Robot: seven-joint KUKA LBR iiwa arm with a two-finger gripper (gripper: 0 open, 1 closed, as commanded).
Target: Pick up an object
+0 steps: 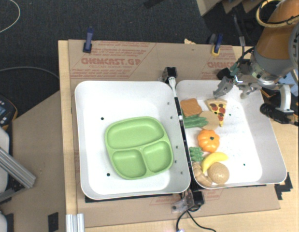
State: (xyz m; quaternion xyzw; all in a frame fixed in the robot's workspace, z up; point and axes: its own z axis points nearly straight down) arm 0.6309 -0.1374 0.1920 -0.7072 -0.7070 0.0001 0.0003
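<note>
Two fingers of the pincer [233, 87] stand spread, grasping nothing, above the right bin [258, 144]. Nearest, just below-left: pizza slice [217, 109], toast [191, 107]. Farther: green pod [194, 122], orange pumpkin [208, 140], banana [213, 160]. Farthest left: green divided tray [138, 147].

My claw [234, 86] is dull grey metal. Both white bins [91, 129] look like smooth, slightly glossy plastic, and the green divided plate [138, 147] is matt plastic. The toy pumpkin [208, 140] and banana [213, 160] shine like moulded plastic. Beneath them lies a brown paper-faced board [110, 59] with a flat, printed surface.
</note>
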